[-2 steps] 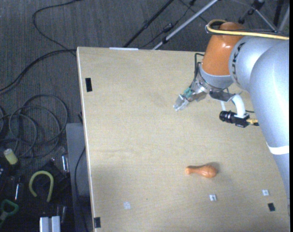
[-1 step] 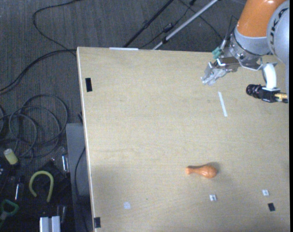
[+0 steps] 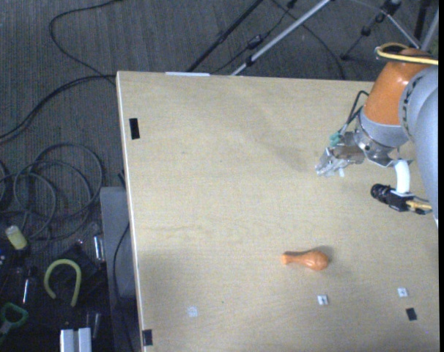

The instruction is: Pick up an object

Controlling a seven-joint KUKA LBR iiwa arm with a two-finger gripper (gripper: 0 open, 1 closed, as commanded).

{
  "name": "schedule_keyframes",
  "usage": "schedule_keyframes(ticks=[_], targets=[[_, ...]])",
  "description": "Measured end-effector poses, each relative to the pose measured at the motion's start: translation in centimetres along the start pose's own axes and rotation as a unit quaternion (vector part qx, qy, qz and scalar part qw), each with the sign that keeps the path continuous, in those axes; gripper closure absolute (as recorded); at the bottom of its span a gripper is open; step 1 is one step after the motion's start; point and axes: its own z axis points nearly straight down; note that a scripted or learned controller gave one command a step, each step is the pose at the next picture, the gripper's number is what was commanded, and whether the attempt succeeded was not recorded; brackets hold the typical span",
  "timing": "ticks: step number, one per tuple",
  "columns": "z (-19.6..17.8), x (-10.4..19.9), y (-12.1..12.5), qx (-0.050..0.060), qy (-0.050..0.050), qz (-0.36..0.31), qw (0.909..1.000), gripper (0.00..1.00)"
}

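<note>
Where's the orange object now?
Camera view, lower right: the orange object lies on the bench, below the pincer and apart from it.

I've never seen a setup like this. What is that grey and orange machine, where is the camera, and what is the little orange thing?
The grey machine with the orange band is a robot arm reaching in from the right. At its tip sits the pincer, its tool for gripping things. One camera, fixed above, looks down at a slant. The pale surface is a table top. On it lies a small orange object, bulb-shaped with a thin neck, apart from the pincer, so it is not held. A few small markers are stuck to the table, and cables lie on the floor at left.
</note>
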Motion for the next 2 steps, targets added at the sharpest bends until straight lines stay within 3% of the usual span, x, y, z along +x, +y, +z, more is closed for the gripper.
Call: schedule_keyframes(ticks=[1,2], targets=[[0.0,0.0,0.0,0.000,0.000,0.000,1.0000,0.00],[0.4,5.1,2.7,-0.001,0.000,-0.079,0.9969,0.00]])
